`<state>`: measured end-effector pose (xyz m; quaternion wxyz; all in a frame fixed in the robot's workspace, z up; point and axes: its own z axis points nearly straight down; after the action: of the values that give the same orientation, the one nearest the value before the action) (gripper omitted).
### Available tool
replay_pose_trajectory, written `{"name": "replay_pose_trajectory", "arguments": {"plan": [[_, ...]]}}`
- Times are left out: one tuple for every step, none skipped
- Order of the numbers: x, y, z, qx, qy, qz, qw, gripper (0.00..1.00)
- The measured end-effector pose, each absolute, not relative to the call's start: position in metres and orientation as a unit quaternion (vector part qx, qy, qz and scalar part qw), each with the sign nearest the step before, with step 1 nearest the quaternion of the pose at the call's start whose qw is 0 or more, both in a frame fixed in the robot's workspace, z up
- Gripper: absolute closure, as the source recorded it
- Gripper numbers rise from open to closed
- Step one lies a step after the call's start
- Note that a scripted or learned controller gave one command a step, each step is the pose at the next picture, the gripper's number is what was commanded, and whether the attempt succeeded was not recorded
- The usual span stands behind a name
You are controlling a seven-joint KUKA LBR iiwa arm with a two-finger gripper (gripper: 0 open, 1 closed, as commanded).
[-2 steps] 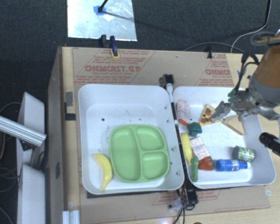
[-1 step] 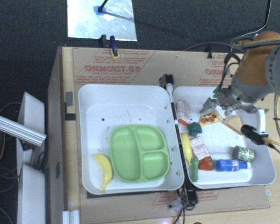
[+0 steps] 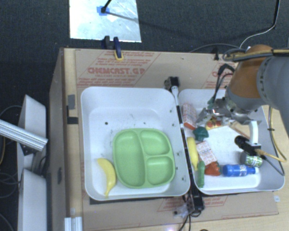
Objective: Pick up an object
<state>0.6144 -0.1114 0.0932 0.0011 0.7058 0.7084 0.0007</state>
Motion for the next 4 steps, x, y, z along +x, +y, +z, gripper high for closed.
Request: {"name": "replay_pose_trajectory", "arguments": {"plan": [[0.67,-0.115,0.118,0.706,0.709,0.0015,0.002,0.0],[0.632,-0.111,0.108,0.707,0.708,0.0003,0.001,0.0],[0.65,-0.123,0.134,0.706,0.708,0.0009,0.002,0.0],[0.599,-0.084,0.116,0.706,0.708,0.0002,0.0,0.0]]}}
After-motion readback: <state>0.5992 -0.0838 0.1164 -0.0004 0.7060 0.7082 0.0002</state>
